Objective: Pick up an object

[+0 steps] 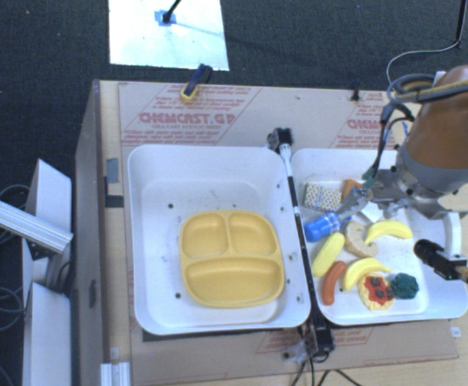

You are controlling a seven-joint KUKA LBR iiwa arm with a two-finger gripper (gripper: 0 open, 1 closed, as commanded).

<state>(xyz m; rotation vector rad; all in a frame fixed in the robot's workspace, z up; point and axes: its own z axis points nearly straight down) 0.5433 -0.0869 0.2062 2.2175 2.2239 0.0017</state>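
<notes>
Gripper (can't tell its state) hangs w/ the blue bottle just below-left of it in the right bin, prob light, stiff, slick plastic, so grab mid-body imo.

Dark carpet floor; pale square sheet beyond printed bench board.

arm running off frame's right edge | gripper blurring, fingers indistinct | orange piece at right bin's upper part lying partly hidden behind it
</notes>
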